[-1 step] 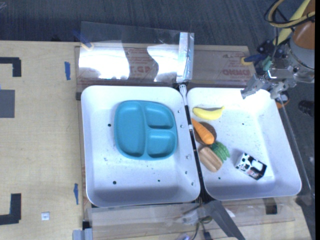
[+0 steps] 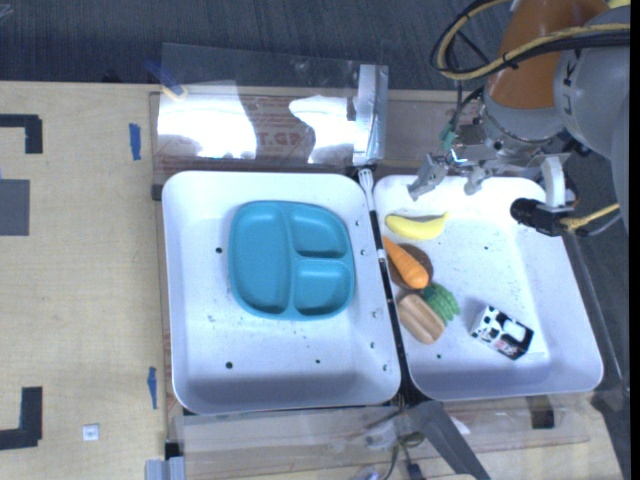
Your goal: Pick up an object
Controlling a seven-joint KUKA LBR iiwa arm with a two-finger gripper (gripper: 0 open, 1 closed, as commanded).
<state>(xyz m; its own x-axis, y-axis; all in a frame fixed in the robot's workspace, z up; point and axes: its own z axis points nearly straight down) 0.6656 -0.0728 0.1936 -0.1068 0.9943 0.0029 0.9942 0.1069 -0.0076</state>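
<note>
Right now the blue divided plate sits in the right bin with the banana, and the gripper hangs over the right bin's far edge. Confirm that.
Not quite. The camera view shows the blue divided plate in the left bin, apart from the banana in the right bin. The gripper does hang over the right bin's far edge.

Two bins, one tray, five small items

Two shallow white plastic bins sit side by side on the tabletop: the left bin [image 2: 190, 298] carries one blue plastic tray with three compartments [image 2: 292, 258]; the right bin [image 2: 560, 308] carries one yellow toy banana [image 2: 416, 226], one orange toy carrot [image 2: 406, 263], one tan bread-shaped toy [image 2: 420, 318], one green leafy toy [image 2: 442, 299] and one black-and-white patterned block [image 2: 502, 332].
</note>
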